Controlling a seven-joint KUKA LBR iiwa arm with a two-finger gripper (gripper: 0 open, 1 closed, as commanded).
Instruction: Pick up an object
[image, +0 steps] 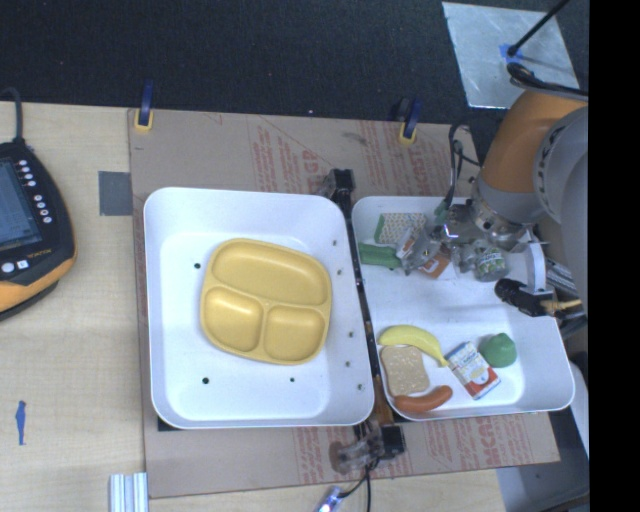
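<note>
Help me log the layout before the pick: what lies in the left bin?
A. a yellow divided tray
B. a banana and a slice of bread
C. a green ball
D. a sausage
A: the yellow divided tray sits alone in the middle of the left bin, while the banana, bread slice, sausage and green ball all lie in the right bin.

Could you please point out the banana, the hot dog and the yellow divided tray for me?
banana (412, 339): camera view, middle of its curved body.
hot dog (423, 402): camera view, middle of the sausage.
yellow divided tray (262, 275): camera view, floor of its large upper compartment.
</note>
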